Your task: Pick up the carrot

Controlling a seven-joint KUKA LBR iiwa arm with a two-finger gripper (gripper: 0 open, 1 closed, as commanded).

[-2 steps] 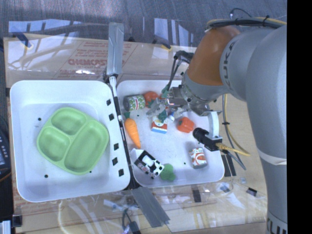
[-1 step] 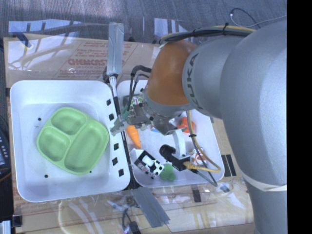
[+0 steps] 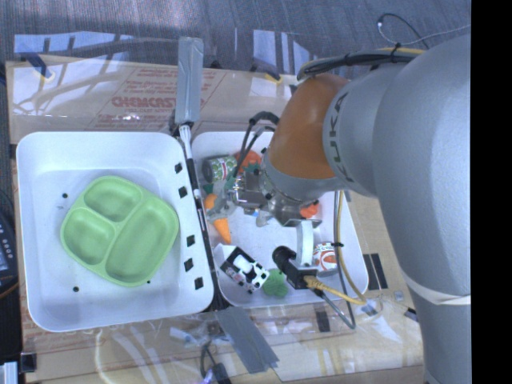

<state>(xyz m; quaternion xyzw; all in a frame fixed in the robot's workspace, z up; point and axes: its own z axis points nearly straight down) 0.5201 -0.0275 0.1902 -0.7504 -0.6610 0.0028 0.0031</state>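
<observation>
A small orange carrot (image 3: 222,230) lies at the left side of the right bin (image 3: 346,250), close to the divider between the bins. Another orange piece (image 3: 210,202) sits just above it. My gripper (image 3: 237,190) hangs low over the upper left part of the right bin, right of and a little above the carrot. The arm's wrist and orange band (image 3: 308,134) cover much of that bin.
The left bin (image 3: 40,174) holds a green three-compartment plate (image 3: 120,229). In the right bin lie a can-like item (image 3: 218,169), a black-and-white object (image 3: 245,269), a green piece (image 3: 276,285) and a red-white item (image 3: 325,256). Cables cross the bin's lower right.
</observation>
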